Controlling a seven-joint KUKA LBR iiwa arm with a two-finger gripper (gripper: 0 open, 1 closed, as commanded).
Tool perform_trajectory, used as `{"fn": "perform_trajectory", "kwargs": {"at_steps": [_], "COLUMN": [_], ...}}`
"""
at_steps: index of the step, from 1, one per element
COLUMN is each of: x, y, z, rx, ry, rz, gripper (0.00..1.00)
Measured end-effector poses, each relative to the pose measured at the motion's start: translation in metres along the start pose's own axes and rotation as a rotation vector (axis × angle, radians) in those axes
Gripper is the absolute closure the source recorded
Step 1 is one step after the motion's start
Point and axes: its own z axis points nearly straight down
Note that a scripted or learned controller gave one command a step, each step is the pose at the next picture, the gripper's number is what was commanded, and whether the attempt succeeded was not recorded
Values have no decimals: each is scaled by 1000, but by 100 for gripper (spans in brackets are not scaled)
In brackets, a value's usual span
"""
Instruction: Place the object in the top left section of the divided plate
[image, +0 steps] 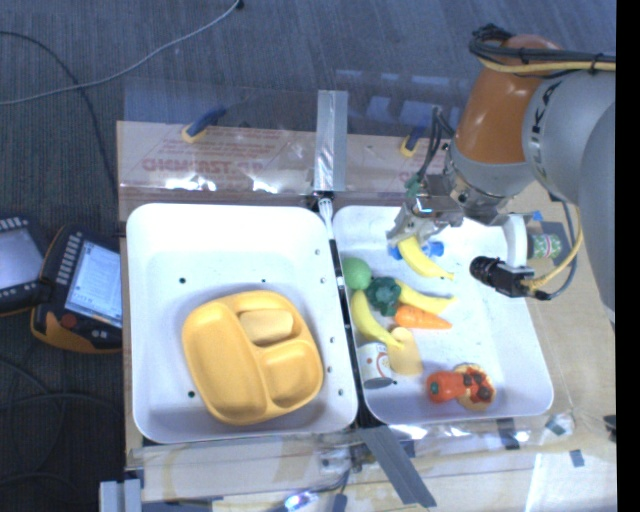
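A yellow divided plate (253, 362) lies in the left bin (160, 250). A tan, bread-like piece (268, 324) rests in its upper section. My gripper (418, 232) hangs over the upper left part of the right bin (520, 340), directly above a yellow banana (422, 260) and touching or nearly touching its upper end. A small blue bit (433, 247) shows beside the banana under the gripper. Whether the banana is gripped cannot be told.
The right bin also holds a green apple (355, 272), broccoli (383, 292), a second banana (428, 295), a carrot (422, 319), a third banana (365, 318), a small can (375, 363), a pale yellow wedge (404, 351) and a red-orange item (461, 386). A handheld pendant (80, 290) lies left of the bench.
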Motion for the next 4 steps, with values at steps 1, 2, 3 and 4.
{"fn": "perform_trajectory", "kwargs": {"at_steps": [1,2,3,4], "x": [11,35,102,160], "y": [46,-5,-38,-38], "z": [-16,42,42,43], "rx": [-1,2,2,3], "ry": [-5,-2,0,-1], "rz": [-165,-91,-49,117], "gripper": [100,100,100,100]}}
